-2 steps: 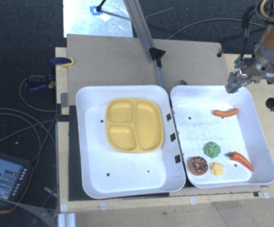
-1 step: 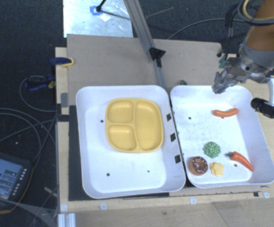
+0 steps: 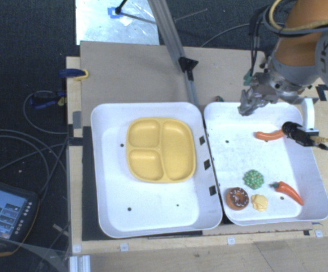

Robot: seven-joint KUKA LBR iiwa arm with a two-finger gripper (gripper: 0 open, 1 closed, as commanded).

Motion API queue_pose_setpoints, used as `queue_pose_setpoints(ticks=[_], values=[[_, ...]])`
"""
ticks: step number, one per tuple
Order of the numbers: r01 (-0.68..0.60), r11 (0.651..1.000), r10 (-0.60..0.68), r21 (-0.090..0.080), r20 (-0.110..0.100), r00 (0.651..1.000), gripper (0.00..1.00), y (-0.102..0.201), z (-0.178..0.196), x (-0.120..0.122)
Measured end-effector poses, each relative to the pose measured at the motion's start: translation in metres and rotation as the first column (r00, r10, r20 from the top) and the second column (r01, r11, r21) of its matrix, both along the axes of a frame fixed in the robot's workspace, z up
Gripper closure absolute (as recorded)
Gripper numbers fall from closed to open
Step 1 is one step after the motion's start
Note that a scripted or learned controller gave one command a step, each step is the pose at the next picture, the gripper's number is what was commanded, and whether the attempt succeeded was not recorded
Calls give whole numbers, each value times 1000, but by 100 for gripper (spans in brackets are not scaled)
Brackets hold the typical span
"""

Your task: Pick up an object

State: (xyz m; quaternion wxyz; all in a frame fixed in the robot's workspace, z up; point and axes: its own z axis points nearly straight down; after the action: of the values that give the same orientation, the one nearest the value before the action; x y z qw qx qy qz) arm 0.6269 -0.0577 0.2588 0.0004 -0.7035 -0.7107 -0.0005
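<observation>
Camera view, nearest edge first: the right bin (image 3: pixel 321 205) holds a cluster of toy food in its near half. A chocolate-glazed donut (image 3: pixel 237 198) lies closest to the near wall. A small yellow piece (image 3: pixel 259 202) sits just beside the donut on its right; what kind of piece it is cannot be told. A carrot (image 3: pixel 289 191) lies tilted near the right wall, and a green knobbly ball (image 3: pixel 253 179) rests just behind the donut. The left bin (image 3: pixel 104 169) carries a yellow three-compartment plate (image 3: pixel 161 150) in its middle-to-far area, flat on the bin floor. Farther back in the right bin, an orange sausage (image 3: pixel 269 134) lies on its side, well apart from the near cluster. The end effector (image 3: pixel 247 107) hangs over the far left corner of the right bin, apart from the sausage and from every other item; whether it is apart or together cannot be told. Both bins rest side by side on the brown bench (image 3: pixel 130 72), whose bare surface extends behind them.
</observation>
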Motion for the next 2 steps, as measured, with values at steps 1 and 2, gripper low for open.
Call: queue_pose_setpoints(ticks=[1,2], values=[[-2,1000,2,1,0,1000,100,57,4,-11],[-1,1000,1,1,1,1000,100,108,4,-13]])
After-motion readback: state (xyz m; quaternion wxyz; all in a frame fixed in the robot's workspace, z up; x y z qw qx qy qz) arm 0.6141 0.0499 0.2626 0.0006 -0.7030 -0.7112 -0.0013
